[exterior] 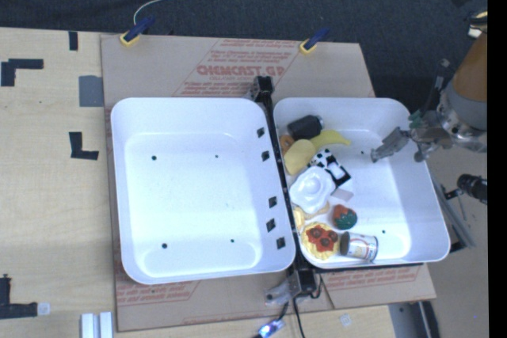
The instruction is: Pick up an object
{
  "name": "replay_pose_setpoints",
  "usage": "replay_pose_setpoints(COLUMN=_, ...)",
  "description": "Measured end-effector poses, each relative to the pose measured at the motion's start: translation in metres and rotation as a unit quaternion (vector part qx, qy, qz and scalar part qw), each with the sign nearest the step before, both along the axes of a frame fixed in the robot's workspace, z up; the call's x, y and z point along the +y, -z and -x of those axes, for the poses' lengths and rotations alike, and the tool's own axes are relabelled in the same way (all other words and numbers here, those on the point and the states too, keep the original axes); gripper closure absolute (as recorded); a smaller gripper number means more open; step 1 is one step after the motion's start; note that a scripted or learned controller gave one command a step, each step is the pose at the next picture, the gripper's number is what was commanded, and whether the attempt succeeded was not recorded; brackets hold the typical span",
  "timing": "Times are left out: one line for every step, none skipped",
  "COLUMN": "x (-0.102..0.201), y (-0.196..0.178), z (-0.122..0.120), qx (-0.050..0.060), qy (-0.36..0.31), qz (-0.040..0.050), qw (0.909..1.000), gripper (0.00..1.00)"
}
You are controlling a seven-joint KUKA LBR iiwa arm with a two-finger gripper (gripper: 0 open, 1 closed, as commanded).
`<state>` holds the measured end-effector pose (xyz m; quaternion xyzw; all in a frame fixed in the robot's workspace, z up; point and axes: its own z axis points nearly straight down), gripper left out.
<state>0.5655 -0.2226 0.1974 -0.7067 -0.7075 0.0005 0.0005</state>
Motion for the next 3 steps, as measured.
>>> replay_pose_setpoints(x=0.021, y=0.090, z=0.011, qx=-0.008, qy=0.000, qz=0.0025, qw=1.0000, gripper=0.00)
replay_pose_setpoints(x=0.058, y=0.099, z=-0.034, qx=-0.011, qy=-0.001, qz=0.0048, qw=0.9999, gripper=0.00)
replay_pose_setpoints(x=0.073, y=0.099, z=-0.068, qx=-0.011, qy=-0.001, qz=0.0034, qw=0.9999, gripper=0.00)
